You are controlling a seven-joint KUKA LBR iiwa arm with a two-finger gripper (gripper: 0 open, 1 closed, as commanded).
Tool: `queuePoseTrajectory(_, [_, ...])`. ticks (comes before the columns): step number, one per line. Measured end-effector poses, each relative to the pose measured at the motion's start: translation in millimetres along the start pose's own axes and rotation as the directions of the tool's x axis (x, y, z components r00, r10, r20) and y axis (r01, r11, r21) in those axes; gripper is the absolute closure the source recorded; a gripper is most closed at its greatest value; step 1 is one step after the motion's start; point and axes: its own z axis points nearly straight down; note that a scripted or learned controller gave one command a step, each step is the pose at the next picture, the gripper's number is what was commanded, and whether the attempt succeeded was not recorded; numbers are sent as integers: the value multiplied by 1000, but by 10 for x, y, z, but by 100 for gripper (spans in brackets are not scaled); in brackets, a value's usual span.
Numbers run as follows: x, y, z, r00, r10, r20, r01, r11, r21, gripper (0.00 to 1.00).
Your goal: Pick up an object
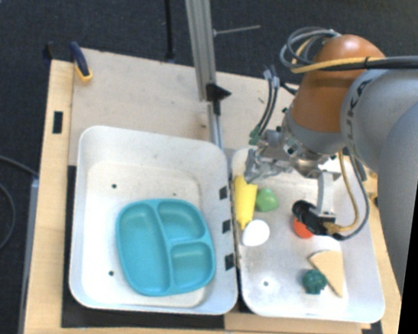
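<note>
Dark carpet floor [101, 1] with cables [4, 195] at left. Wood bench [127, 89]; metal rail [200, 38] leans at far side.

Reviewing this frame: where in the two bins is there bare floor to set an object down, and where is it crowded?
Free: the left bin floor above and left of the blue divided plate, and the right bin floor's near-left corner below the white ball. Crowded: under the gripper, around the yellow object and green piece.

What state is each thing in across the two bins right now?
Teal divided plastic plate: lying flat in the left bin.
Yellow elongated toy: lying against the right bin's left wall.
White ball: resting beside the yellow toy.
Tan wedge: lying flat.
Gripper: above the yellow toy.
</note>
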Motion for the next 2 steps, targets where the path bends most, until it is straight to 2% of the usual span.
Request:
queuePoseTrajectory(1, [505, -175, 50, 1000, 1, 1, -1, 1000, 0, 100])
queuePoseTrajectory(2, [1023, -222, 30, 1000, -2, -1, 2, 1000, -2, 100])
